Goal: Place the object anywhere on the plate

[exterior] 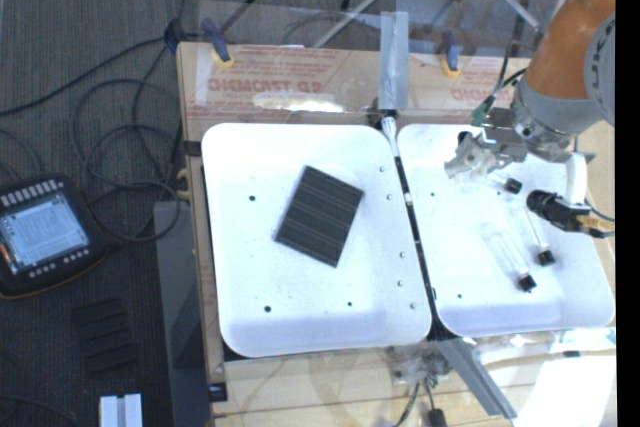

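Two shallow white bins sat side by side on the table (300, 80), their inner edges meeting along a dark seam. The left bin (240, 315) held a single thing: a dark, ribbed rectangular plate (320, 215), lying flat and turned at an angle near the bin's middle, apart from every wall. A few small dark dots marked the bin floor around it.

The right bin (480, 305) held the gripper (510, 255), which hung low over the bin's middle. Its two pale, thin fingers (498, 247) ended in dark tips and stood a little apart with white floor showing between them, so the gripper looked released and grasped nothing. Whether any loose object lay in this bin could not be made out; the small dark bits there seemed to belong to the arm's own fittings.

The arm (570, 45) reached in from the right, its orange band above the grey wrist near the bin's far corner.

On the floor to the left of the table lay one black handheld control pad (42, 235) with a lit screen, and black cables (120, 130) looped nearby.
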